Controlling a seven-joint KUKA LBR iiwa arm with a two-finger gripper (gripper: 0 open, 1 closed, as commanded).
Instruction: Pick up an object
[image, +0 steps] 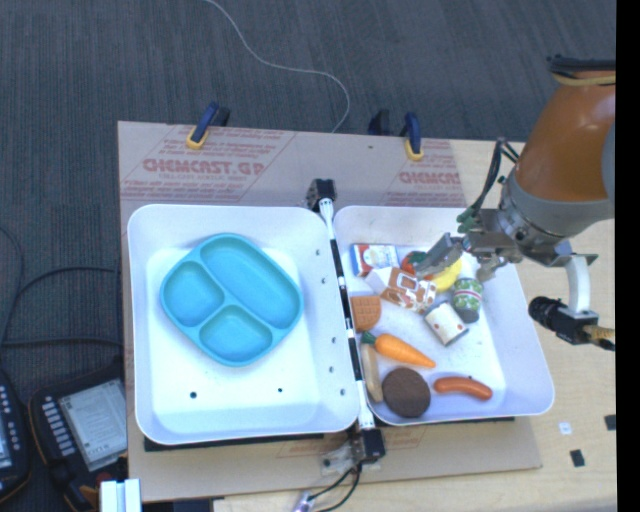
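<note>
The right bin (525, 345) holds a pile of toy foods: a carrot (402, 350), a brown round piece (405, 392), a red sausage (463, 386), a waffle-like square (366, 311), a red and white packet (375, 258), an orange and white box (410, 290), a small white block (445, 324), a green and white can (467, 294) and a yellow banana (450, 277). My gripper (463, 260) hangs over the back of this pile, above the banana and the can. Its fingers stand apart, open, and I see nothing gripped between them.
The left bin (150, 400) carries a blue divided plate (232, 297). Both bins rest on a cardboard sheet (200, 165) clamped at its far edge. A black fitting (560, 315) sticks out beside the right bin. Cables and a controller lie at the lower left.
</note>
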